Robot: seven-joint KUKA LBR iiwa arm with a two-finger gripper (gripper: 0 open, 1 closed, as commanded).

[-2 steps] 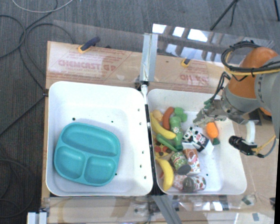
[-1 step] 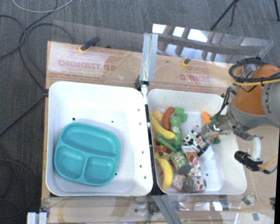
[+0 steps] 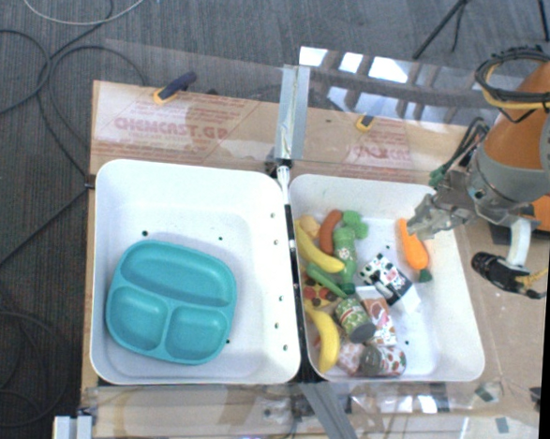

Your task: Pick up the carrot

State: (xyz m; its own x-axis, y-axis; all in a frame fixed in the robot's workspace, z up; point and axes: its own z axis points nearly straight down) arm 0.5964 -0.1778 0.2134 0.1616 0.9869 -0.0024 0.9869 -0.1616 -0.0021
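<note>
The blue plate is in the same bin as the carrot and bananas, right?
Not quite. The camera view shows the blue plate alone in the left bin. The carrot and bananas are in the right bin, with the claw at the carrot.

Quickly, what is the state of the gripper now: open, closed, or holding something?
Gripper: just above the top end of the orange carrot in the right white bin; open or closed cannot be told.
</note>
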